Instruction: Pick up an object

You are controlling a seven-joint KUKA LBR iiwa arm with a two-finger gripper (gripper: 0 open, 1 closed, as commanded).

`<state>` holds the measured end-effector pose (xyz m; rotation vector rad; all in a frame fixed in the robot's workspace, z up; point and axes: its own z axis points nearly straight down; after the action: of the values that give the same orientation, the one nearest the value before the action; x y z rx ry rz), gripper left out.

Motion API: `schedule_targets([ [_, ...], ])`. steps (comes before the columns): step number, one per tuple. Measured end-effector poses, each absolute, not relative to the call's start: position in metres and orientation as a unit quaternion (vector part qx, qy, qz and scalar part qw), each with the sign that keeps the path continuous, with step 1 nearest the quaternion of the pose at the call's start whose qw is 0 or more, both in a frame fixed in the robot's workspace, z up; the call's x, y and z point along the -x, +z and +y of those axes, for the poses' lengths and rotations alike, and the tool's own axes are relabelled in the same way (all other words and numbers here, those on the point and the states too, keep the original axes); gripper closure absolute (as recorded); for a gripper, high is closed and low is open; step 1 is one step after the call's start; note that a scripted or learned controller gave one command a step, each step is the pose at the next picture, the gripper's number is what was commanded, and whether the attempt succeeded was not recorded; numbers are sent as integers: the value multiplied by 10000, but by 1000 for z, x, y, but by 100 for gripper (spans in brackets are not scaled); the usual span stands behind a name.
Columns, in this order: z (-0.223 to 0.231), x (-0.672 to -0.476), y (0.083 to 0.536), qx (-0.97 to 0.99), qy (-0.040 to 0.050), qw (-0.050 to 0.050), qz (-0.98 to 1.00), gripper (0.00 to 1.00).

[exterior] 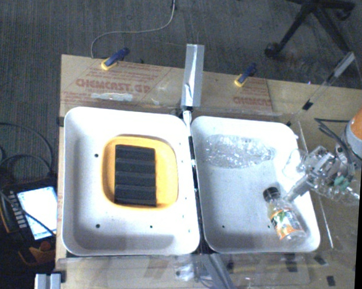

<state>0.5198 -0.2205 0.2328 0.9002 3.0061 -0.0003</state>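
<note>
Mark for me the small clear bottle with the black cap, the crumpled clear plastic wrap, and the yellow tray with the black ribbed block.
Small clear bottle with black cap (282,217), camera view, on its body.
Crumpled clear plastic wrap (236,151), camera view, on its middle.
Yellow tray with black ribbed block (170,174), camera view, on its right rim.

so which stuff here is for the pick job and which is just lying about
For the job:
small bottle
crumpled clear plastic
yellow tray with black insert
pincer

Lying about:
two yellow and blue clamps
tablet on the floor

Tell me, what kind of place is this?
Probably a robotics lab: a bench with two white bins, a gripper reaching in beside a small bottle, and clamps holding the board.
</note>
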Motion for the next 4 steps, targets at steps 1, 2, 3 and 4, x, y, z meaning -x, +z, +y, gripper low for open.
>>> schedule_targets([
  [1, -222, -527, 221, -3382, 11, 8, 9411, 0],
  [2, -221, -565, 96, -2747, 9, 34, 9615, 0],
  [3, -221, -627, 90, -4131, 17, 53, 9107, 0],
  [4, -222, -546, 144, -5024, 1, 0, 8646, 0],
])
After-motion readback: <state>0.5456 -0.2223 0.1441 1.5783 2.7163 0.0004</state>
